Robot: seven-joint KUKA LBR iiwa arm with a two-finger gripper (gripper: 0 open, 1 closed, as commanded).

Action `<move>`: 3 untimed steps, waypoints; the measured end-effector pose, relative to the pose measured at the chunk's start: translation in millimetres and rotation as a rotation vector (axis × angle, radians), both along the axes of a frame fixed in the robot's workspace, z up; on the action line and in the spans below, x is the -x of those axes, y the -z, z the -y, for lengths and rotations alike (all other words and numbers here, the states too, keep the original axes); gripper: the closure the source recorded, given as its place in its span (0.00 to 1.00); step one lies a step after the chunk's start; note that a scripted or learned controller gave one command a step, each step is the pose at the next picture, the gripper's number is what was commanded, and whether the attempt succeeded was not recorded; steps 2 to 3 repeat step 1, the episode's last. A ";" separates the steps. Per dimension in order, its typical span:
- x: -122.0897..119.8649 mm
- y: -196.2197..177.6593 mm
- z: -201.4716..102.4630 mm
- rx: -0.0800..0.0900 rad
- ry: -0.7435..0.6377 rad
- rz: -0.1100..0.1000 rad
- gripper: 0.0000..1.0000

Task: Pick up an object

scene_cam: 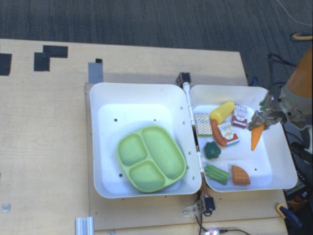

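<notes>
1. Two white bins are seen side by side: the left bin [98, 131] holds a green divided plate [150, 158]; the right bin [281, 175] holds the toy food.
2. The gripper [259, 123] is placed over the right side of the right bin, the arm entering from the right.
3. An orange carrot [256, 137] hangs point-down from the fingertips; its top appears pinched between the fingers, so the pincer is judged to be clamped on the carrot.
4. Whether the carrot's tip is clear of the bin floor cannot be settled from this angle; it looks slightly raised.
5. Left in the bin: a yellow piece [222, 111], a red-and-white packet [240, 116], a second small packet [226, 130] over a reddish sausage-like piece [217, 133], a striped card [202, 123], a dark green pepper [212, 150], a light green vegetable [216, 174], an orange wedge [240, 175].
6. Progress, as a judgement: the grasp seems made, the lift is early or partial. Remaining: the carrot is to be raised clear of the bin without slipping.
7. Risk: the grip is at the very top of a tapered object, so slip-out is plausible.
</notes>
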State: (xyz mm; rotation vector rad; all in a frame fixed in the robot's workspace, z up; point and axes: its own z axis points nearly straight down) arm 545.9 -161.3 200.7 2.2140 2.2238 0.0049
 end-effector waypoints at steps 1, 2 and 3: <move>58.6 -21.7 -59.8 -0.001 0.000 -0.003 1.00; 58.6 -21.7 -59.8 -0.001 0.000 -0.003 1.00; 58.6 -21.7 -59.8 -0.001 0.000 -0.003 1.00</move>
